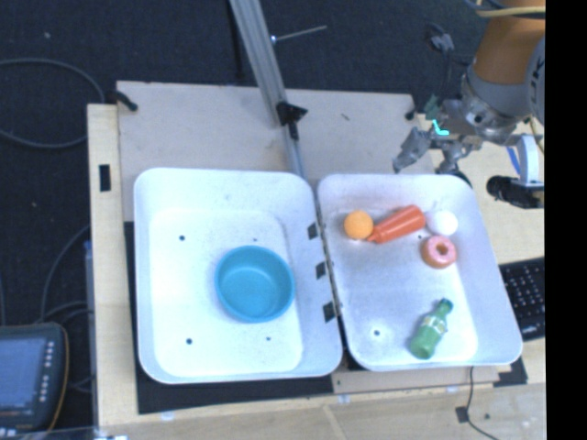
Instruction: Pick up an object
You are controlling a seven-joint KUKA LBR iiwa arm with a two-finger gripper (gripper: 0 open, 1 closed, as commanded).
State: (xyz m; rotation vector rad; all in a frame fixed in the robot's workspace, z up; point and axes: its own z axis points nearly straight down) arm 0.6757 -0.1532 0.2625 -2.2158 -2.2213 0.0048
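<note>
The right bin [477, 337] holds an orange ball [358, 225], a red-orange carrot [397, 224], a white ball [443, 222], a pink ring-shaped doughnut [438, 251] and a green bottle [429, 329] lying near the front. A blue bowl [254, 283] sits in the left bin [165, 246]. My gripper [427, 155] hangs above the far edge of the right bin, behind the carrot and white ball, with its two fingers spread apart and nothing between them.
A slanted metal post [260, 53] rises behind the bins near their shared edge. A keyboard [523, 296] lies at the right of the bench. Cables and a small screen [27, 374] lie on the dark floor at left.
</note>
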